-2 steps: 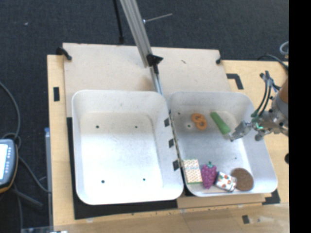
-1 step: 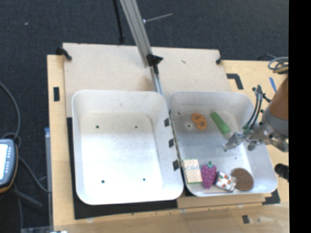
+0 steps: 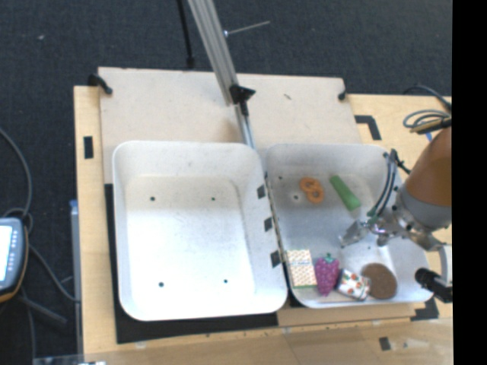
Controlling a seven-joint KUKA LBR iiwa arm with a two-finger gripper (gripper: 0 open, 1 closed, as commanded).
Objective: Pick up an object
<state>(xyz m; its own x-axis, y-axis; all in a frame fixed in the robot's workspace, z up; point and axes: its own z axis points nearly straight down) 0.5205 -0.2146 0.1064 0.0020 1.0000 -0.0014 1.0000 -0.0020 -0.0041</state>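
The right bin holds several small objects. An orange pretzel-shaped piece and a green cylinder lie towards its back. Along the front wall lie a pale box, a purple berry-like toy, a small red and white item and a brown disc. My gripper hangs over the right half of this bin, just in front of the green cylinder and behind the brown disc. Nothing shows in its grasp.
The left bin stands beside the right one, their walls meeting at the middle. A slanted metal rail rises from behind the bins. Cables lie on the bench at the far right.
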